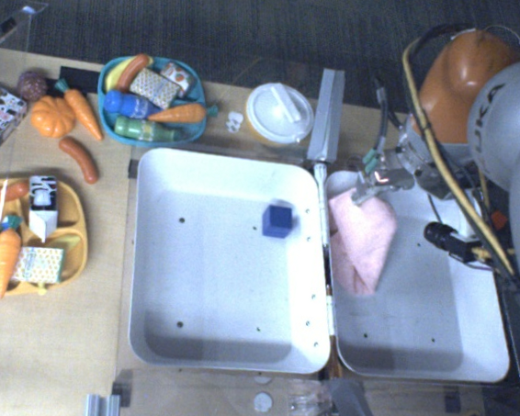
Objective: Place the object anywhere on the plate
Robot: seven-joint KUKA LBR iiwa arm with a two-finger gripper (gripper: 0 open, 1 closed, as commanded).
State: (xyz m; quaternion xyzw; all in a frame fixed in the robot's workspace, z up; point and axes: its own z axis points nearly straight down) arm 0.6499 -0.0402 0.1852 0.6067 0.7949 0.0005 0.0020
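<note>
My gripper [380,180] sits over the top-left corner of the right bin [429,354], right at the upper end of the pink cloth [362,236]. The cloth hangs or drapes down from there along the bin's left wall, lower end resting on the bin floor. It looks pinched at the top between my fingers, but the wrist hardware blocks the tips, so I can't tell how far they're open or whether the grip is real. Treat the hold as unconfirmed.

Which thing is "the object" is ambiguous. Candidates: the pink cloth at my gripper, or the blue cube [279,220] lying loose in the upper right of the left bin [219,337], well apart from me. Given where I am, I'd bet on the cloth.

No obvious plate in either bin. Nearest plate-like things: the round white lid or dish [280,114] on the tabletop just above the left bin, the blue bowl [151,99] of toy food and the yellow tray [26,233] at far left.

Progress: early. At best the pick is under way; transfer and placing are not yet done. Nothing rests on any plate-like target.

Left: confirm grip, lift clear of the bin wall, carry, release.
</note>
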